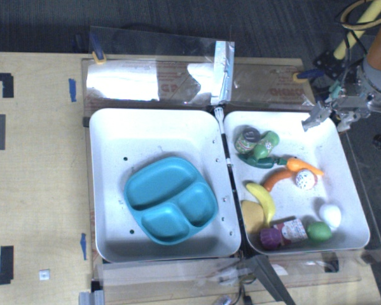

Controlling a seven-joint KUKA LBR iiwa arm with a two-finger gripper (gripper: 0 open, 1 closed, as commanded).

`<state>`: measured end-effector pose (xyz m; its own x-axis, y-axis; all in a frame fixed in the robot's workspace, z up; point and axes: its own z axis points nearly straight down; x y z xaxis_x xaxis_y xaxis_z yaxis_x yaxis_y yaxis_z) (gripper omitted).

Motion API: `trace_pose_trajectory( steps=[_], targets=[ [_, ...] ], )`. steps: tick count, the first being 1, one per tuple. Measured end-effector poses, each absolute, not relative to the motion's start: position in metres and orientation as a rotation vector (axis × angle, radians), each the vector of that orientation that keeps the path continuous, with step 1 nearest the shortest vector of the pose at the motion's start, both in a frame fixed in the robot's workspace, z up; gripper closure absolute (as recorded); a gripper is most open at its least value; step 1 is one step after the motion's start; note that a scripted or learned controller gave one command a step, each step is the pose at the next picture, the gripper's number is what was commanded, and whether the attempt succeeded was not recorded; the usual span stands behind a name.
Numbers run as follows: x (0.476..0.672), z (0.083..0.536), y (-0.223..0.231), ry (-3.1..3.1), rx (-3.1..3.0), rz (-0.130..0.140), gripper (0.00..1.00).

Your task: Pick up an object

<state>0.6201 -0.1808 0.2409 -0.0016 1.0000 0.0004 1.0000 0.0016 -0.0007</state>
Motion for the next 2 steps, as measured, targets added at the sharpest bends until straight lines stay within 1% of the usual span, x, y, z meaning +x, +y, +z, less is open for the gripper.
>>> trace_pose_trajectory(
  steps=[1, 2],
  targets=[
    [0.587, 0.111, -0.180, -2.267, -2.175, 0.001, 0.00],
    [0.590, 0.086, -0.178, -2.087, -2.346, -0.001, 0.00]
  ],
)
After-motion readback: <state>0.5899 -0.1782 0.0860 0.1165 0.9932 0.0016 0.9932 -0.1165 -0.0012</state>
